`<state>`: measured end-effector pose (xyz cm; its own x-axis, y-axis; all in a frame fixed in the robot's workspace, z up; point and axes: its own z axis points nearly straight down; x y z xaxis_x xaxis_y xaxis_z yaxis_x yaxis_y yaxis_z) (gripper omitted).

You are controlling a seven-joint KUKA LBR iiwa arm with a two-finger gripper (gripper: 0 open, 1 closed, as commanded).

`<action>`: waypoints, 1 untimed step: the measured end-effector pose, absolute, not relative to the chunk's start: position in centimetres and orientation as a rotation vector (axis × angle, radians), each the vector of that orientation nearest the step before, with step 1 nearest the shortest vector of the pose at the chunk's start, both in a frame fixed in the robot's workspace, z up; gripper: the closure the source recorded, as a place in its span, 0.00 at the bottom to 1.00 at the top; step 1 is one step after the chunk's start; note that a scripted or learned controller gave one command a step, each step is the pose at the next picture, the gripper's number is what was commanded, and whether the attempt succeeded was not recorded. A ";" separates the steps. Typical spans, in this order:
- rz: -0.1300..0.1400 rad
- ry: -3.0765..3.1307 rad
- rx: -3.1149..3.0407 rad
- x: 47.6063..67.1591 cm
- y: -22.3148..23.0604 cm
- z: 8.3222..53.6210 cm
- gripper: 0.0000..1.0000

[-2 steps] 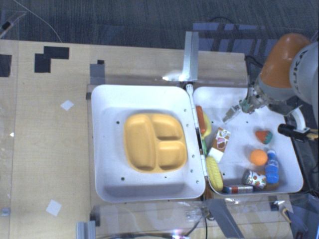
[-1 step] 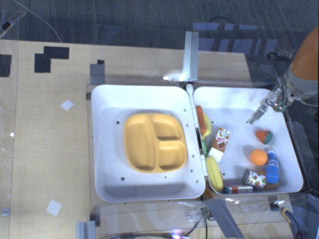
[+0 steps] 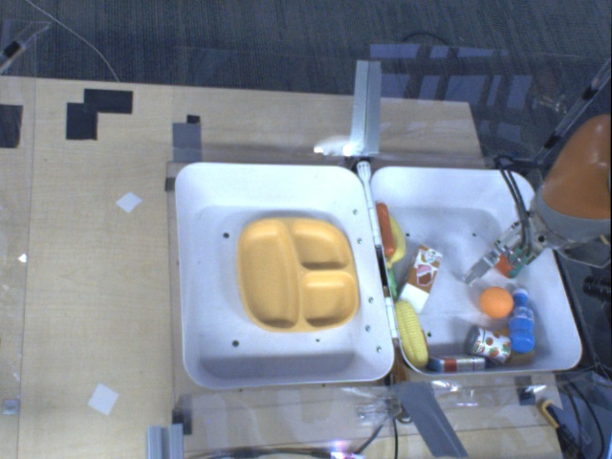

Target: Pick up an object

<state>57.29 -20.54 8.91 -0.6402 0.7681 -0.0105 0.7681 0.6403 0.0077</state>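
Note:
The right bin (image 3: 449,194) holds several small objects. An orange ball (image 3: 495,302) lies beside a blue bottle (image 3: 521,321), with a printed can (image 3: 488,343) just in front of them. A small red and white carton (image 3: 424,269), a yellow corn cob (image 3: 411,331) and a red sausage-like item (image 3: 384,226) lie along the bin's left wall. My gripper (image 3: 490,264) hangs over the right half of this bin, just above and behind the orange ball. Nothing is visibly held in it.
The left bin (image 3: 206,256) contains a yellow divided tray (image 3: 296,273). A dark marker (image 3: 457,362) lies at the right bin's front wall. A metal post (image 3: 366,113) stands behind the seam between the bins. The arm's orange band (image 3: 579,175) sits at the right edge.

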 end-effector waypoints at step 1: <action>0.004 2.573 1.791 57.3 -20.5 10.2 0.00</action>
